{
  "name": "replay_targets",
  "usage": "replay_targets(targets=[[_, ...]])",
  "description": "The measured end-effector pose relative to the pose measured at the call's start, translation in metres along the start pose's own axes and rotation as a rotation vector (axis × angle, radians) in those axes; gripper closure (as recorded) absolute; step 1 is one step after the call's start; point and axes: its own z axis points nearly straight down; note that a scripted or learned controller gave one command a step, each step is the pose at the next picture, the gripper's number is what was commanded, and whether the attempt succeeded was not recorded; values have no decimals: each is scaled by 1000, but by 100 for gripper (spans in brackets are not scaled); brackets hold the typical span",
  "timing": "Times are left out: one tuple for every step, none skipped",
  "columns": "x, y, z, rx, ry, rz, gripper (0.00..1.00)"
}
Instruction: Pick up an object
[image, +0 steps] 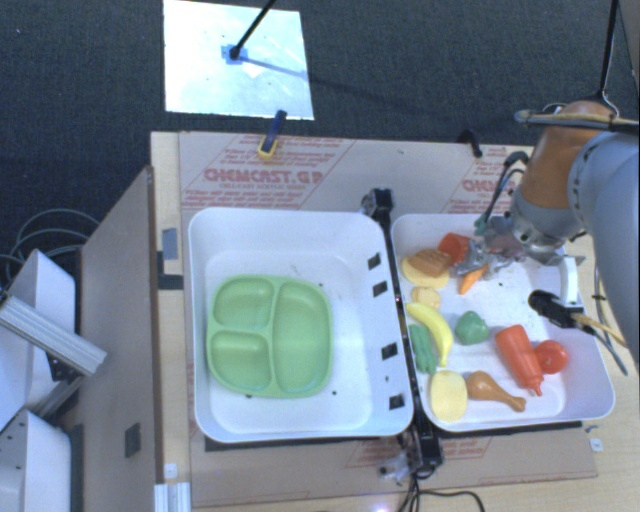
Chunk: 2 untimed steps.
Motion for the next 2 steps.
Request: replay_targets(targets=[[3, -67, -69, -32, -3, -12, 100], [96, -89, -94, -32, 1, -26, 100]])
